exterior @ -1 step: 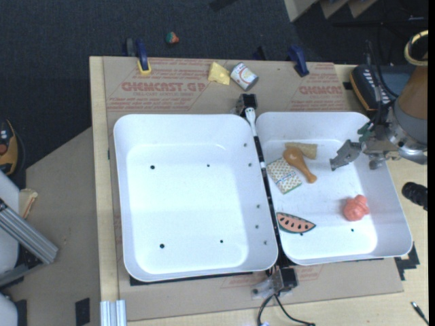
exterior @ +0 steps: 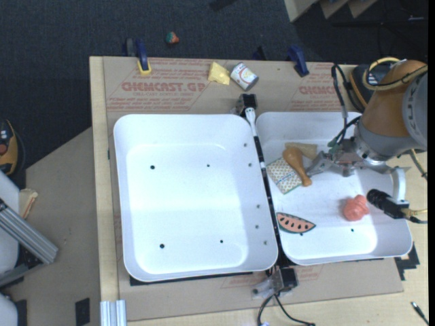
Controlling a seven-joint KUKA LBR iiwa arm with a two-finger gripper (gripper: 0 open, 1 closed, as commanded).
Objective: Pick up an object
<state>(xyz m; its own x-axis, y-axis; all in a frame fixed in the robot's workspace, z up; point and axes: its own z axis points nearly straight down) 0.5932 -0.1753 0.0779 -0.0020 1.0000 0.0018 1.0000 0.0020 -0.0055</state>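
Note:
The right bin (exterior: 380, 246) holds several objects. A tan drumstick-shaped piece (exterior: 296, 162) lies near its left wall, resting on a small checked pad (exterior: 283, 176). A watermelon slice (exterior: 296, 223) lies by the front left corner, and a pink lump (exterior: 355, 208) sits toward the right. My gripper (exterior: 317, 165) is low in this bin, pointing left, with its tip right beside the drumstick's right side. The grey wrist and orange band (exterior: 389, 111) rise behind it at the right edge.
The left bin (exterior: 136, 148) sits beside the right one, with a black divider strip (exterior: 261, 175) between them. On the board behind the bins lie a yellow piece (exterior: 219, 74) and a small white box (exterior: 245, 77). Blue clamps (exterior: 143, 58) hold the board's back edge.

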